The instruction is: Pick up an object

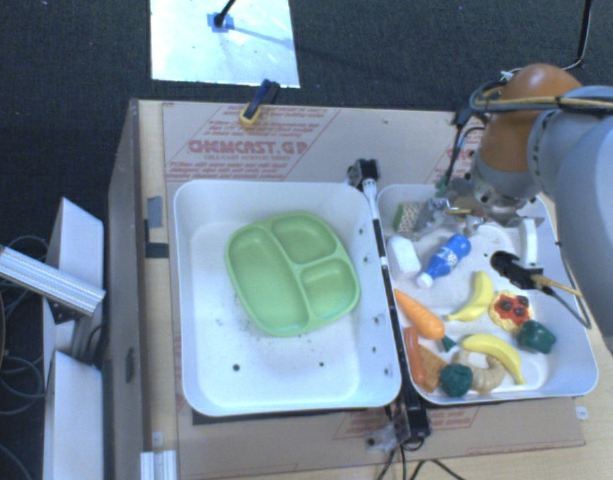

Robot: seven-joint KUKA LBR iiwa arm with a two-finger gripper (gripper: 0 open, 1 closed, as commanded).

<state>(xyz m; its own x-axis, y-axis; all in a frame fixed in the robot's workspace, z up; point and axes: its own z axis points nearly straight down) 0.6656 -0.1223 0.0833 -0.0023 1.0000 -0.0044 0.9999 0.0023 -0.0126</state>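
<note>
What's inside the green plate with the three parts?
Nothing sits in the green plate; all three sections look bare. It lies in the left bin, hiding the bin floor beneath it. The toys are in the right bin.

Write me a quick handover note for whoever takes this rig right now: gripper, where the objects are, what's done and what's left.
Gripper: low over the far end of the right white bin, near the small blue-and-white plastic bottle; no object visibly held.
Right bin also holds two yellow toy bananas, an orange toy carrot and other toy food.
Left white bin: a light green divided plastic tray.
Done: nothing lifted.
Left: grasp and lift one object.
</note>
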